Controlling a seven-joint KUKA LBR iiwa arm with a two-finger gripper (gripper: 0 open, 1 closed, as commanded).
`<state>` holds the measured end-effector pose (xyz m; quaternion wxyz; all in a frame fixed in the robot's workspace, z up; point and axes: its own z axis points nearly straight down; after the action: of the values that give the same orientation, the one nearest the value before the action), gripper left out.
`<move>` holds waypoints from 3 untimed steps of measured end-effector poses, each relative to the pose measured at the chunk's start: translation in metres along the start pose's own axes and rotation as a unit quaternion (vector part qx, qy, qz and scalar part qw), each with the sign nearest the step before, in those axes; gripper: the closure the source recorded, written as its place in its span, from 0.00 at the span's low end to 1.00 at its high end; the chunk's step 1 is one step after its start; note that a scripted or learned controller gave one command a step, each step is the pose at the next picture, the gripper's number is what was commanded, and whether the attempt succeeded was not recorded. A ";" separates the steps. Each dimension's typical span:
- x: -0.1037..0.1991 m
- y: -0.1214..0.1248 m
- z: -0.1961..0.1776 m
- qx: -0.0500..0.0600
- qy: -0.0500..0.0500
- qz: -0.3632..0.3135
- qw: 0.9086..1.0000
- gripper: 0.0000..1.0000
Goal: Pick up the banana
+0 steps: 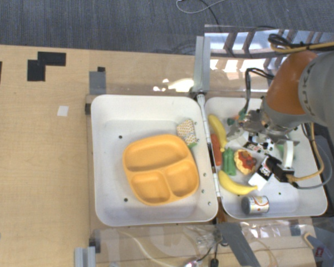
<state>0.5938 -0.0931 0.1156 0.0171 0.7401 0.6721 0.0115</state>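
Two yellow bananas lie in the right bin [314, 202]. One banana [216, 129] runs along the bin's left wall near the back. The other banana [237, 186] curves across the front, just left of a can. My gripper [261, 151] hangs low over the middle of the right bin, right of a pizza slice toy [246, 161] and between the two bananas. Nothing yellow shows at the gripper. The grey wrist and orange band [288, 82] hide part of the bin behind it.
A red toy [216, 148] and a green one [228, 161] lie between the bananas. A silver can [256, 204] rests at the right bin's front. The left bin [108, 149] holds an orange divided plate [160, 168] and a corn cob toy [186, 130].
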 end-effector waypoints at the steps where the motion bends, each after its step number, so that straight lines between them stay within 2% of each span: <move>1: 0.038 0.044 -0.068 0.017 0.007 -0.212 0.977 0.00; 2: 0.018 0.025 -0.067 0.019 0.006 -0.142 0.990 0.00; 3: 0.014 0.061 0.014 0.014 0.006 -0.229 0.973 0.00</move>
<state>0.6561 -0.0848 0.1038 0.0046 0.5662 0.8242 0.0025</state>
